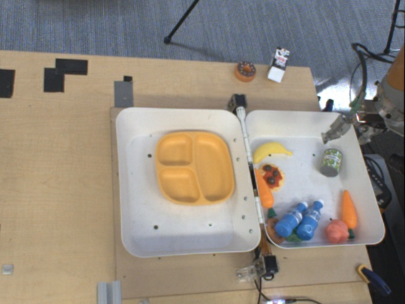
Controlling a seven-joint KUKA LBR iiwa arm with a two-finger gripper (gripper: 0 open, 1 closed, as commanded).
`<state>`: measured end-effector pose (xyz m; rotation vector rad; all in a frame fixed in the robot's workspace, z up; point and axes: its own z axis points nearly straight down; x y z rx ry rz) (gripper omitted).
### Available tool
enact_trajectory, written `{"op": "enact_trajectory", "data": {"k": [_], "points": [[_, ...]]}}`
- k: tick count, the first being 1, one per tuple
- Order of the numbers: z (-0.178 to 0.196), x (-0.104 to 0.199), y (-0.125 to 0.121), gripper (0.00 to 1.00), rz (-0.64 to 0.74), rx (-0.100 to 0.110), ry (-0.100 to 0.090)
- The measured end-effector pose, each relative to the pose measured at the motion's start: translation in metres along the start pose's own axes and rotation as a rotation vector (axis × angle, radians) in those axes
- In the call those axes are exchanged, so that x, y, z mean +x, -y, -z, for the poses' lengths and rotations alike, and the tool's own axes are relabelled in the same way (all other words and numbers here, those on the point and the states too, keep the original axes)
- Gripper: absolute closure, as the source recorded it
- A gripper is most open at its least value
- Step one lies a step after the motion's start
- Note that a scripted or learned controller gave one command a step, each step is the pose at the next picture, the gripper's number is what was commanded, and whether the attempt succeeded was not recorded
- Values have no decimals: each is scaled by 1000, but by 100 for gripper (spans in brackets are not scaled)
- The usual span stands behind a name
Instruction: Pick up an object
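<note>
End effector [333, 130] at 1 o'clock of right bin [373, 198], hovering just above can [331, 161]; grip state: cannot tell. Can: judged light, rigid, smooth, likely to roll; take across its sides. Grey-green label, lying near bin's 1 o'clock wall. Carrot [349, 209] at 5 o'clock of can.

Green can [331, 161], apparently upright, right bin [373, 195]

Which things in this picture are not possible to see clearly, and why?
- Gripper: small and blurred in the camera view, so the finger state is unclear.
- Arm: cut off by the right edge.
- Green can: label too small to read.
- Small carton behind the right bin: print too small.
</note>
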<state>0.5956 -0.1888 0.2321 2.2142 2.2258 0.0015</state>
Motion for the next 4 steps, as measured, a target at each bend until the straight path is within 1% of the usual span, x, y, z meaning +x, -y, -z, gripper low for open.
{"op": "enact_trajectory", "data": {"k": [1, 2, 3, 4], "points": [[-130, -16, 16, 0, 161, 4, -2], [-147, -17, -12, 0, 305, -3, 2], [-134, -17, -15, 100, 306, -9, 5], [-59, 50, 0, 100, 352, -4, 0]]}}
